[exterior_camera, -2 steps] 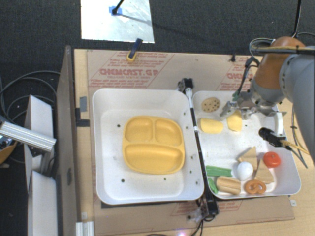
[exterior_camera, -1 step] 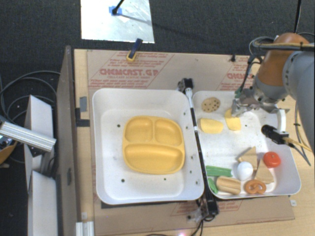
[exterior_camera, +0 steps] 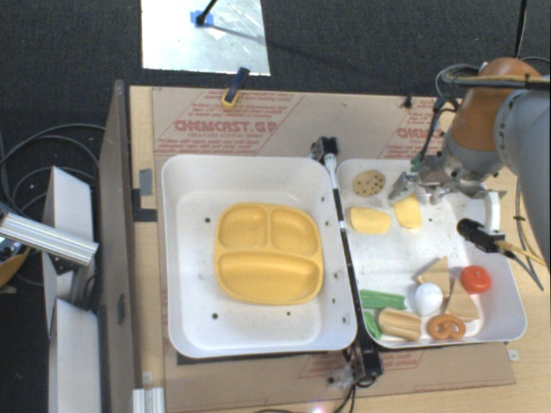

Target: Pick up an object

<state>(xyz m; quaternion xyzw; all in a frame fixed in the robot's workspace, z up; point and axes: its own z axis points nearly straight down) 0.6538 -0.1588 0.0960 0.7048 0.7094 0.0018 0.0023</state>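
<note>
text: "CHEMCAST GP" in red | on: brown protective sheet (exterior_camera: 258, 114) under bins

The arm (exterior_camera: 521, 119) is chunky grey metal with a rounded orange band (exterior_camera: 482, 110) above the wrist, thin dark cables looping around it, and a silvery pincer (exterior_camera: 420, 185).

The arm (exterior_camera: 508, 119) is cut off by the right picture edge. The claw (exterior_camera: 420, 184) fingertips are too small and blurred to tell apart. Near the right bin (exterior_camera: 515, 304) front edge, a green item (exterior_camera: 381, 300) lies partly hidden behind a tan roll (exterior_camera: 400, 323).
</note>
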